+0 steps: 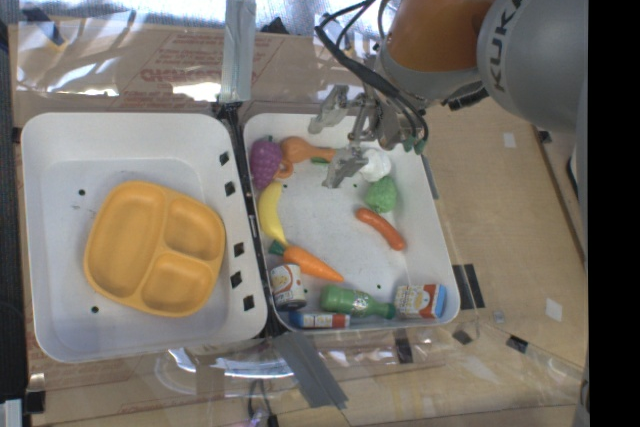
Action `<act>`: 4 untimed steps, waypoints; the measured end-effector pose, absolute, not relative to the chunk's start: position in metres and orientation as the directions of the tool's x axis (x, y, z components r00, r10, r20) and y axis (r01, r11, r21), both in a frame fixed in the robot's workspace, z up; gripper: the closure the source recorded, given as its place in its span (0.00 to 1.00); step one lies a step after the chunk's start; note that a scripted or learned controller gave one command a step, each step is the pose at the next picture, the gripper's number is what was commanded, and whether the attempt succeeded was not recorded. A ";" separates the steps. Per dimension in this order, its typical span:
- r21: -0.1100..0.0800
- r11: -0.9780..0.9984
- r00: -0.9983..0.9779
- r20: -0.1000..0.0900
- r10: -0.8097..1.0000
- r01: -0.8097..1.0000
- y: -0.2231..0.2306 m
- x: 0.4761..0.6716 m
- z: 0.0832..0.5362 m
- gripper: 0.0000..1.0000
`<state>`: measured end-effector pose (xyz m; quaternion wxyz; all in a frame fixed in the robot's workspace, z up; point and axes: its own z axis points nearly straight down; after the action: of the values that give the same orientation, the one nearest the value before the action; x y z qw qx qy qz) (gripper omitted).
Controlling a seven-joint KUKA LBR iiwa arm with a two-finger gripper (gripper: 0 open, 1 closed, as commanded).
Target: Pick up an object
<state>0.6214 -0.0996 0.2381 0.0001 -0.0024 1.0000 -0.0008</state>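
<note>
The right bin [432,215] holds several toy foods. Purple grapes [265,158] and an orange vegetable [300,151] lie at its far left corner. A white piece [376,163] sits on a green broccoli [382,195], with an orange-red pepper [382,228] below. A banana [270,213] and a carrot [312,263] lie along the left side. My gripper [335,142] hangs over the bin's far edge, just right of the orange vegetable and left of the white piece. Its fingers [343,167] stand open with nothing between them.
Along the right bin's near wall are a small can [288,285], a green bottle [355,301], a little carton [420,300] and a red-blue tube [318,320]. The left bin [50,165] holds a yellow divided plate [155,247]. Black cables [345,40] loop beside the wrist.
</note>
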 end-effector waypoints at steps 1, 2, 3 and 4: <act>0.001 1.000 -1.000 0.003 -0.024 -0.024 -0.102 0.656 0.180 0.00; 0.001 0.912 -0.912 0.001 -0.411 -0.411 -0.163 0.657 0.118 0.00; 0.000 0.898 -0.898 0.001 -0.439 -0.439 -0.210 0.617 0.100 0.00; 0.001 0.932 -0.932 0.000 -0.362 -0.362 -0.199 0.582 0.092 0.00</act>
<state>0.5819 -0.1988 0.0918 -0.0004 -0.1844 0.9829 0.0006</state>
